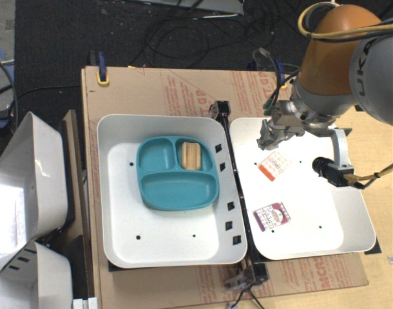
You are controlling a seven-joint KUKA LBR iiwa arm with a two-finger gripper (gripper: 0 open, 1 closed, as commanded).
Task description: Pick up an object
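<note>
Orange-and-white packet (274, 167): seen lying flat on the floor of the right bin (351, 234), in its upper left part, turned at a slant, apart from the other packet.

Purple packet (272, 216): seen lying flat nearer the front of the same bin, below the orange-and-white packet and well apart from it, with a pale label on its face.

Gripper (271, 140): seen low over the right bin's upper left corner, just above and beside the orange-and-white packet. Nothing is seen between its fingers, and whether they are open or closed cannot be told from this slanted view.

Arm (341, 56): seen reaching in from the right, its orange band broad above the grey wrist, with cables looped around it. A black fitting (328, 169) on a white bracket is seen hanging beside the wrist, over the right bin.

Left bin (113, 192): a teal divided tray (174, 188) is seen resting near its middle.

Wooden block (191, 156): seen lying in the tray's upper right compartment, the only item in the tray.

Divider: the two bins are seen side by side, touching along a dark seam marked with black clips (230, 205).

Bench (158, 92): a brown board with red lettering is seen under both bins, with an orange clamp (103, 77) at its far left corner.

Surroundings: dark floor and loose cables (183, 28) are seen beyond the board; white containers (29, 185) are seen at the left edge.
</note>
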